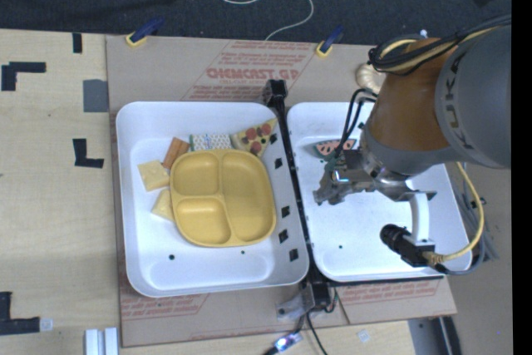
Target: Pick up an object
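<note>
My gripper (331,189) hangs low over the left half of the right bin (374,266), just below a watermelon-slice toy (332,149) that lies against the arm's edge. The yellow divided plate (223,196) fills the middle of the left bin (141,262). Around its upper and left rim lie a pizza-slice toy (254,136), a brown stick-shaped piece (174,151), a patterned flat piece (209,142) and pale cracker-like squares (153,175). Nothing shows between the fingers from here; the wrist hides much of them.
A black divider (287,179) runs between the two bins. Both bins sit on a cardboard sheet (249,66) with clips at its far edge. The arm's grey and orange body covers the right bin's upper right part.
</note>
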### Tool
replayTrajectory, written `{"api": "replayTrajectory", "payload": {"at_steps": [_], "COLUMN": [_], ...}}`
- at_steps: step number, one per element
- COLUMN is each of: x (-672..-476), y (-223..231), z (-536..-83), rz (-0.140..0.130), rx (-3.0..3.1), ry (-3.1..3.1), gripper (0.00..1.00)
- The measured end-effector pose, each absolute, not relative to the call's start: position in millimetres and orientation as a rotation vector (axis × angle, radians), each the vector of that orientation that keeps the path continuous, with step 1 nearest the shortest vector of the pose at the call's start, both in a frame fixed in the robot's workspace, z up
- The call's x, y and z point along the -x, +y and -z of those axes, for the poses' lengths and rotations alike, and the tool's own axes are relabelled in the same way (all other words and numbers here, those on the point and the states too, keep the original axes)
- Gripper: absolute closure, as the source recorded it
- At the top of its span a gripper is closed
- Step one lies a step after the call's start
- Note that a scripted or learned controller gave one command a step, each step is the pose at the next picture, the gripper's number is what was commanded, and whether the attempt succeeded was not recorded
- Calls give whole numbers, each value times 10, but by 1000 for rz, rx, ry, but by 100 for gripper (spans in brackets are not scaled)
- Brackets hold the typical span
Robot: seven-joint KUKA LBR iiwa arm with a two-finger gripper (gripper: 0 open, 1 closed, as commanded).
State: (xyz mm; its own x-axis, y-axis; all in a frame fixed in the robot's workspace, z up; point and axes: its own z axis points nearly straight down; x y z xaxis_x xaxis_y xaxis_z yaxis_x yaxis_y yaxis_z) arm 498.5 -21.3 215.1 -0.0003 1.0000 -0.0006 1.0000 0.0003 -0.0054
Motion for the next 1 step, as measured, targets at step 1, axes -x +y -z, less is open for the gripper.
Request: {"api": "replayTrajectory", "payload": {"at_steps": [1], "x": [-4954], "y": [-260], "z": [-2141], "rz": [-5], "rx": [2220], "ry": [-2220], "gripper": [100]}}
